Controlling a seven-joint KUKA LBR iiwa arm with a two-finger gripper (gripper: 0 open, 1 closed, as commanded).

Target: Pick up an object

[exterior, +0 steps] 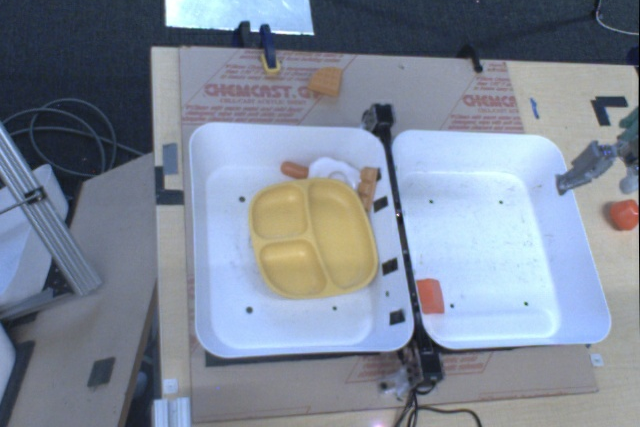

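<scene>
Dark carpet surrounds a pale wooden bench (170, 95), which carries a printed cardboard sheet (250, 90) as a liner under two shallow white bins set side by side so that their inner rims touch. Left bin (215, 315): holds the bulk of the stock. Its largest item is a yellow divided plate (310, 237), three compartments, lying flat near the middle and partly covering a small white piece (328, 167) at its far edge. Beside that lie a short orange sausage-shaped toy (294, 170) and a tan block (368, 185), the block resting close against the right wall. Right bin (570, 315): almost bare, one orange block (430, 295) in the near left corner, well apart from everything else and free on its open sides, which in my judgement makes it the easiest pick. Off the bins: a tan sponge-like piece (325, 81) on the cardboard behind the left bin, and a small orange object (623, 214) on the bench at the right. Gripper (568, 181): grey, entering from the right, poised over the right bin's right rim, nothing visibly between its tips; how far they are parted cannot be told. No object is picked yet.
</scene>
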